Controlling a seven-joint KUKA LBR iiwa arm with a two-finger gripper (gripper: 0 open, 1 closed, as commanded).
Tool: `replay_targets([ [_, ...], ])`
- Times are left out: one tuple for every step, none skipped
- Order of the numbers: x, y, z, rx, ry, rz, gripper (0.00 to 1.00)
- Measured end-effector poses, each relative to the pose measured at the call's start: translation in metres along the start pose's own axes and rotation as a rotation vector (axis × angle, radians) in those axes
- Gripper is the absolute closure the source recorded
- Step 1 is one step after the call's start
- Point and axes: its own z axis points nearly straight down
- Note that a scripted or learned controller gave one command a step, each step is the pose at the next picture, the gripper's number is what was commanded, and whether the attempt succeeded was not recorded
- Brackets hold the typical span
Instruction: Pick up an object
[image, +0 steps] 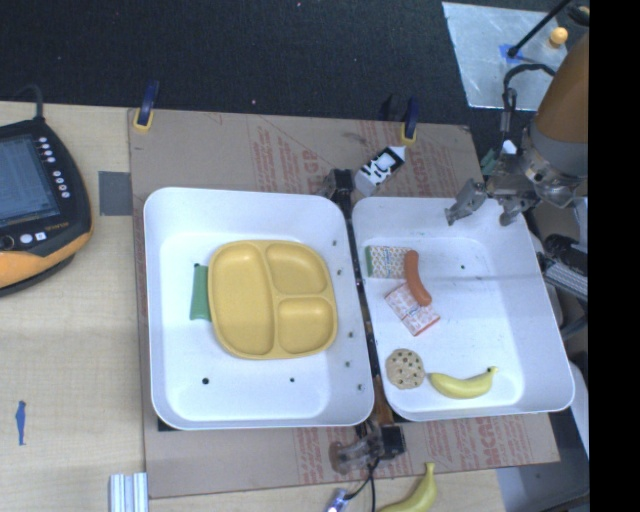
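Note:
My gripper (488, 207) hangs over the far rim of the right bin (520, 300), open, with nothing between its fingers. Well in front of it, in that bin's left half, lie a red sausage (417, 277), a greenish packet (386, 261) and a red-and-white packet (412, 310). A round cookie (404, 368) and a yellow banana (462, 382) lie near the bin's front edge. The left bin (170, 370) holds a yellow divided plate (272, 297) resting partly on a green flat piece (200, 292).
A teach pendant (35, 200) sits on the bench at the far left. A black-and-white object (380, 167) lies behind the gap between the bins. Another banana (415, 492) lies outside, in front of the right bin. Clamps (146, 105) hold the cardboard's far edge.

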Motion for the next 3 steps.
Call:
replay_targets([
  [0.037,-0.028,0.087,-0.003,0.000,0.001,0.00],
  [0.064,-0.061,0.106,0.002,0.000,-0.002,0.00],
  [0.075,-0.097,0.106,0.001,0.000,-0.001,0.00],
])
